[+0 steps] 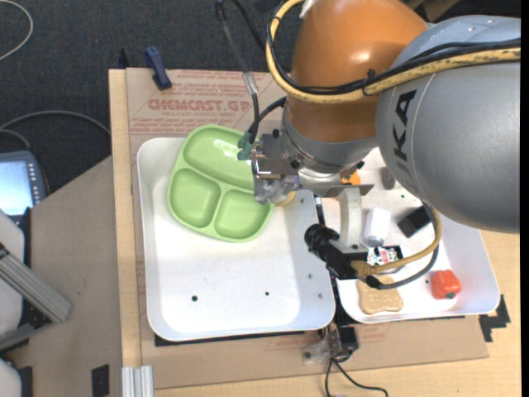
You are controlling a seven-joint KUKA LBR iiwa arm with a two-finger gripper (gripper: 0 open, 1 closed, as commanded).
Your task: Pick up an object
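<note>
We see the claw (277, 190) low at the right edge of the green divided plate (216, 184) in the left bin (223, 304). We cannot tell how the claw is set.

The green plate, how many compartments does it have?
3. The green plate in the left bin has one large section at its upper right, partly under the arm, and two smaller ones at its left and bottom. The arm may hide more.

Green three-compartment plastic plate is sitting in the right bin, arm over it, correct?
Not quite. The camera view shows the green three-compartment plastic plate in the left white bin, not the right one. The grey arm does reach over its right edge.
</note>
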